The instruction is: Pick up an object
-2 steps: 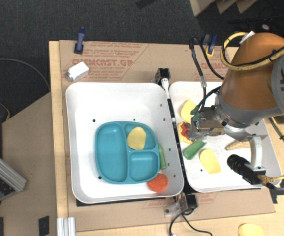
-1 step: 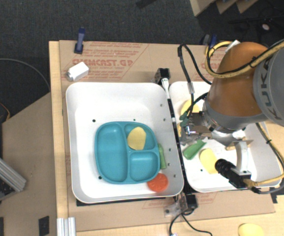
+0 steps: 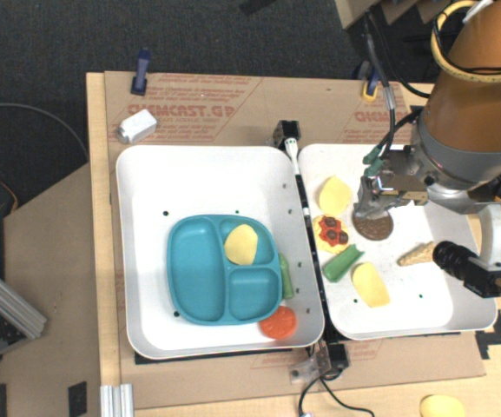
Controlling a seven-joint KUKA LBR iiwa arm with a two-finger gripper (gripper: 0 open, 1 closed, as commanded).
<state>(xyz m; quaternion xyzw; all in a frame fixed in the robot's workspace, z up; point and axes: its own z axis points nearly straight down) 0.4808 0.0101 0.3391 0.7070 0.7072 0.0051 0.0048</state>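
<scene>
Hovering low in the right bin (image 3: 458,311), the gripper (image 3: 373,208) sits over a brown round piece (image 3: 375,227); whether it is spread, pressed together or pinching anything, I cannot tell from this slant.

Judgement: the brown piece looks the likely target, lying directly beneath the gripper. To do this well, centre squarely over it, go straight down, then lift slowly, keeping clear of the yellow piece (image 3: 334,195) just beside it.

Right bin also holds a red flowered piece (image 3: 330,230), a green stick (image 3: 342,262), another yellow lump (image 3: 371,285) and a tan sliver (image 3: 416,254).

Left bin (image 3: 146,233) holds a blue divided tray (image 3: 200,272) with a yellow lump (image 3: 241,244) in one compartment; an orange-red ball (image 3: 278,322) rests against the tray's near edge.
</scene>
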